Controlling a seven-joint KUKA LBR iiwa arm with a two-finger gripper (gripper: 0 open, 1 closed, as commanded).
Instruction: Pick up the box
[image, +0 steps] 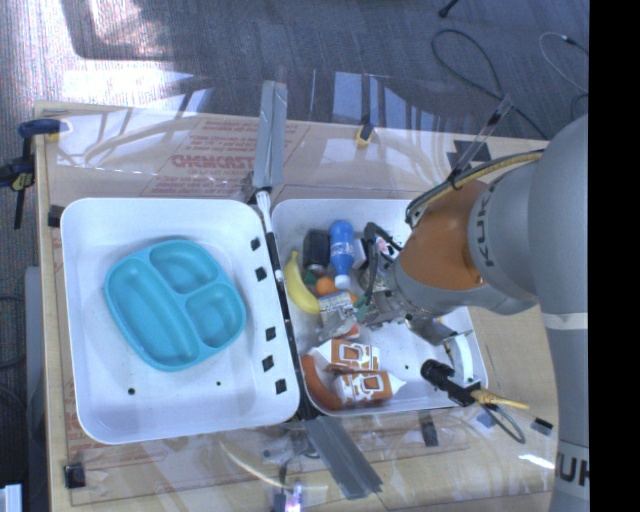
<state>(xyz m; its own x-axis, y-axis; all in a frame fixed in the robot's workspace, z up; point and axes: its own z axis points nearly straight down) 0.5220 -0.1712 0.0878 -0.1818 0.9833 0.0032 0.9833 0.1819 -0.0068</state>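
**A:** Eyes on the right bin, lower centre of the frame. The box lies flat on the bin floor, orange and white, close to the bin's bottom rim.

**B:** And the gripper hangs just above it in the picture, tucked under the orange band of the arm. The box sits straight down-frame from it, very near.

**A:** Open or closed?

**B:** Cannot tell; the wrist and the clutter hide that.

**A:** Which way does the box run?

**B:** My read is that its long side runs roughly top to bottom of the frame, tilted a little. A grip across the short side would mean closing left to right. That's a judgement, not a certainty.

**A:** Neighbours?

**B:** The banana lies up and left of the box, against the bin's left wall. The blue bottle is farther up. The left bin holds a blue divided plate, well apart.

**A:** Any lettering?

**B:** "KUKA" in part on the grey arm. Red print on the bench at upper left, too faint to read. The box's own print is too small to make out.
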